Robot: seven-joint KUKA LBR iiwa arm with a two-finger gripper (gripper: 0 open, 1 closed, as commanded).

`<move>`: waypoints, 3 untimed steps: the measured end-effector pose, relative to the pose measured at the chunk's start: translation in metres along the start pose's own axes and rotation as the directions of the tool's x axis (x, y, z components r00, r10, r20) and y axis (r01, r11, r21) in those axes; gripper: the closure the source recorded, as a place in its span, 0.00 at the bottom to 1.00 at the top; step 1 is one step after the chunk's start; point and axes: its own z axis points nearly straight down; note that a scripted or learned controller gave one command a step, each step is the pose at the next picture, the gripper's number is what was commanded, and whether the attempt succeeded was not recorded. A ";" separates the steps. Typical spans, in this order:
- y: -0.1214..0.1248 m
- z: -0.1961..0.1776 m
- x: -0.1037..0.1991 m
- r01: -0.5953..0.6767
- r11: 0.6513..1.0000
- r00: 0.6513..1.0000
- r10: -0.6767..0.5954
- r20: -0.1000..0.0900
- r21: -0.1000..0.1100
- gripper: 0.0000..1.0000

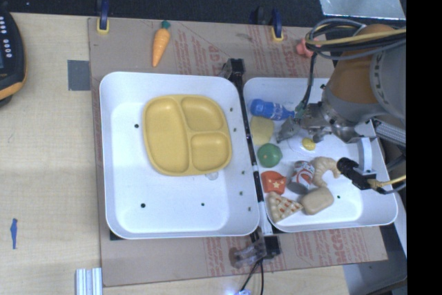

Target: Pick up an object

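Across the table [48, 148], pale wood with a brown cardboard sheet laid over it, we see two shallow white bins of smooth plastic sitting side by side. We find the left bin [124, 204] carrying a glossy yellow plate [186, 133] with rounded corners, moulded into three compartments. We see the right bin [376, 214] crowded with small toy foods: a blue bottle [266, 108] lying on its side near the far wall, a pale yellow block [261, 128] just below it, a round green ball [269, 154], a red piece with a star [273, 183], a textured pizza slice [282, 206], a smooth tan potato-like lump [318, 200] and a curled croissant [323, 168]. We also note a small orange carrot [160, 43] lying on the cardboard beyond the left bin, well apart from everything else. We see the grey arm with its orange band reaching in from the right, and its gripper [304, 126] low over the far half of the right bin, between the blue bottle and a small white and yellow piece [308, 144]. We cannot tell whether the fingers are spread or closed, because the metal parts blur together there, and we see no object gripped between them. Blue and yellow clamps pin the cardboard at its far edge.
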 end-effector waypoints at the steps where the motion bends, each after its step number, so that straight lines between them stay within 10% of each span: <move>1: -0.054 0.013 -0.015 -0.007 1.000 1.000 0.007 -0.001 0.010 0.00; 2: -0.099 0.012 -0.001 -0.006 1.000 1.000 0.006 -0.001 0.008 0.00; 3: -0.097 0.002 -0.002 -0.005 1.000 1.000 0.005 0.000 0.005 1.00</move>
